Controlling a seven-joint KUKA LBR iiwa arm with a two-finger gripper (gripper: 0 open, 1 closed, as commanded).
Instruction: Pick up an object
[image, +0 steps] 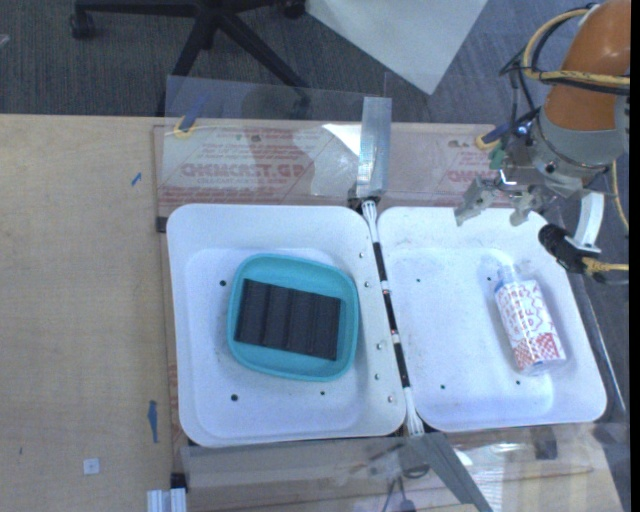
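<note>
Both bins are plain white, the left bin (200, 400) and the right bin (450, 390) alike, and they sit on a pale tan wooden bench (80, 300). In the left one lies a teal tray (293, 316) whose inside is dark charcoal, split into stripes (about four of them). The bottle (527, 325) in the right bin is white with a red-and-white patterned label, and the arm (590, 60) shows an orange band above grey metal.
</note>
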